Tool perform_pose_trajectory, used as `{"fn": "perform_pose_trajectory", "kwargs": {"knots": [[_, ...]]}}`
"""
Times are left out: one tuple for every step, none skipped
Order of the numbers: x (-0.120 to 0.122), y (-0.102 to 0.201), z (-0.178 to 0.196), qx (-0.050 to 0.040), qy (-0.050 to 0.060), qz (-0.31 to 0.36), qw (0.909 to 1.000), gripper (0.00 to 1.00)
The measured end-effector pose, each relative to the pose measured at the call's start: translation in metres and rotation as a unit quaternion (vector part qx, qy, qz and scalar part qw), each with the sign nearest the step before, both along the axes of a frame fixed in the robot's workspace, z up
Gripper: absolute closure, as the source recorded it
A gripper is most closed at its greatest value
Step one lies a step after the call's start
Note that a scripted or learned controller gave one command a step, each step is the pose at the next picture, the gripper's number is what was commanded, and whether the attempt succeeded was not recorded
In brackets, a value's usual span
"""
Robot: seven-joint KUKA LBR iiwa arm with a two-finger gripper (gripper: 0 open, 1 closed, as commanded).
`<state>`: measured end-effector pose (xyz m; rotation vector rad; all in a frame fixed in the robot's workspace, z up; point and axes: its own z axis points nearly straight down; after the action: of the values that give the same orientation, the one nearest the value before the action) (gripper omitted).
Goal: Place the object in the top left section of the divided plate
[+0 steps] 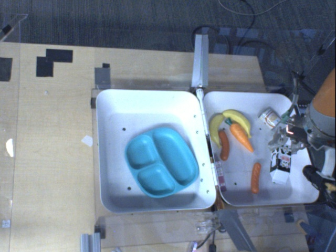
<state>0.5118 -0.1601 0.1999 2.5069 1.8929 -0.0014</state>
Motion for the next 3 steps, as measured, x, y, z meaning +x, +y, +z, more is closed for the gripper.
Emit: {"fn": "perform_pose_trajectory", "kwargs": {"knots": [[-0.001, 0.020, 0.005, 0.0001, 0.001, 0.034, 0.9994, 1.00], [-0.024, 0.065, 0.022, 0.0003, 0.001, 0.098, 0.9952, 1.00], [-0.016, 0.066, 0.005, 0.0004, 0.001, -0.015, 0.9999, 1.00]]}}
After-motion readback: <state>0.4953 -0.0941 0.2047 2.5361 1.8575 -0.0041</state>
